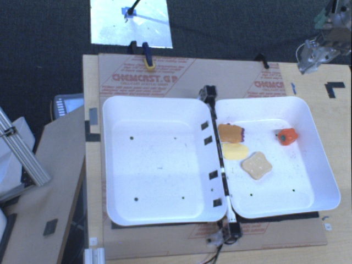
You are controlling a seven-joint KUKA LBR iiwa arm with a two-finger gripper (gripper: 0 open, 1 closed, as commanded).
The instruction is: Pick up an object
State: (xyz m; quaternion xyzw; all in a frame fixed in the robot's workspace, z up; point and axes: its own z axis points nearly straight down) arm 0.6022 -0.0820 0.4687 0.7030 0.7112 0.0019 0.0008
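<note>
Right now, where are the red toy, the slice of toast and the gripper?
red toy [286, 136], camera view, middle of its red body
slice of toast [256, 165], camera view, centre of its top face
gripper [314, 55], camera view, its lower metal end

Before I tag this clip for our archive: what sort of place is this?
Probably a robotics lab's grasping test bench: two shallow white plastic bins clipped side by side on a cardboard-covered bench, small toy foods like a red pepper, and a robot's end effector hanging at the upper right.
</note>
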